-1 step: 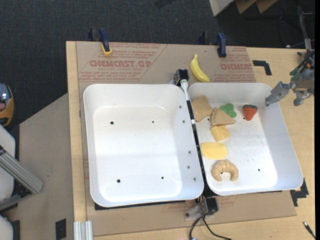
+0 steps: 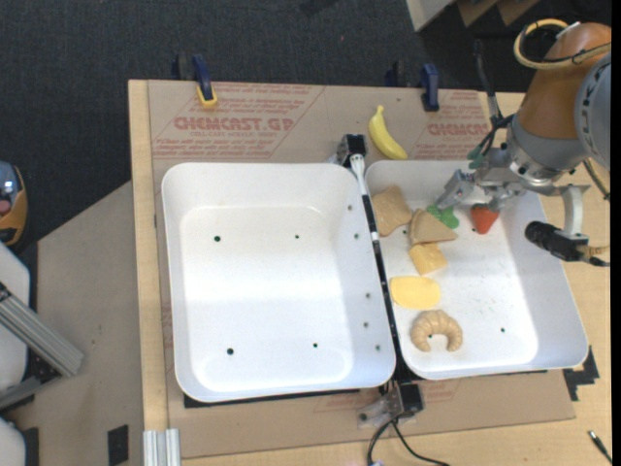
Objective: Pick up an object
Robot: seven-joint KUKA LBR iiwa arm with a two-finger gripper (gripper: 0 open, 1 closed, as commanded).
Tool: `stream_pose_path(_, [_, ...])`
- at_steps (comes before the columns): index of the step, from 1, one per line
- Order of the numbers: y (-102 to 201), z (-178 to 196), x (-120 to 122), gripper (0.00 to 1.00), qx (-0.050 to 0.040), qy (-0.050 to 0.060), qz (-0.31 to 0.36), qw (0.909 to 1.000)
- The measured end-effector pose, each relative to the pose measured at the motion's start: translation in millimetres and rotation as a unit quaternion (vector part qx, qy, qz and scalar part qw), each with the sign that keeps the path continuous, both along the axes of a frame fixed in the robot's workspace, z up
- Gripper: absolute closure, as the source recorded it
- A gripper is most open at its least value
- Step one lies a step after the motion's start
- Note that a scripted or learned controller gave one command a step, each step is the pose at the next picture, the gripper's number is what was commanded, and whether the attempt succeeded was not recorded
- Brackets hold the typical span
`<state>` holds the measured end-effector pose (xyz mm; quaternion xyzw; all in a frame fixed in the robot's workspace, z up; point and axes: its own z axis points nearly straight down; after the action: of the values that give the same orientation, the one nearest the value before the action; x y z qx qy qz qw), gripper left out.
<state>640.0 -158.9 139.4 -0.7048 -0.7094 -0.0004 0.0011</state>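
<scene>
My gripper (image 2: 475, 200) hangs over the far part of the right bin (image 2: 543, 304), open, with its fingers spread and nothing between them. A small red-orange piece (image 2: 484, 220) lies just in front of it on the bin floor. A green scrap (image 2: 449, 218) sits by the left fingertip, next to a tan sandwich wedge (image 2: 430, 228). Further along the bin's left side lie a bread slice (image 2: 390, 209), a yellow cheese block (image 2: 427, 258), a flat yellow oval (image 2: 414, 292) and a croissant (image 2: 437, 330).
A banana (image 2: 386, 134) lies on the cardboard board behind the bins, outside both. The left bin (image 2: 194, 192) stands beside the right one, their rims touching. Blue clamps (image 2: 204, 78) hold the board's far edge.
</scene>
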Motion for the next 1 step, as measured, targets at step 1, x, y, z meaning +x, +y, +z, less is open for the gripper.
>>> stream_pose_path(1, [72.5, -57.1, 27.6, 0.0, -0.0003, 0.0, 0.0, 1.0])
